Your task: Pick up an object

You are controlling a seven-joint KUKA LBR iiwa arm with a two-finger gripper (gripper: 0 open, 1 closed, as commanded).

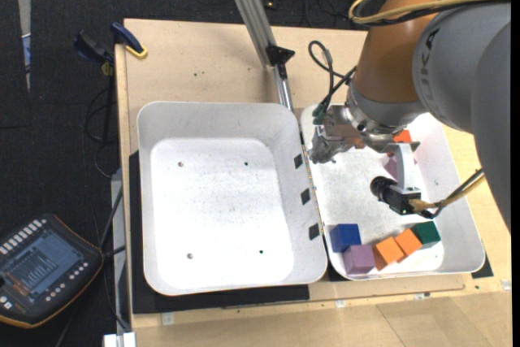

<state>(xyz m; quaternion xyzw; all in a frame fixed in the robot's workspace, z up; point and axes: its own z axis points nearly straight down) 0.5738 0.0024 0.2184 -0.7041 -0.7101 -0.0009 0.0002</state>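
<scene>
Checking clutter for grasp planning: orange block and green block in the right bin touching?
Touching. The camera view shows the orange block pressed against the green block with no visible white bin floor between them.

Wooden bench [203, 69], two white bins [162, 175] side by side, clamp [122, 41] at corner

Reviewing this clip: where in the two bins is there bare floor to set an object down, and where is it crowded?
The left bin shows bare floor wall to wall. In the right bin, a bare strip runs along its left wall, above the blue cube. Its near edge is crowded: blue, purple cube, orange cube, green cube.
</scene>
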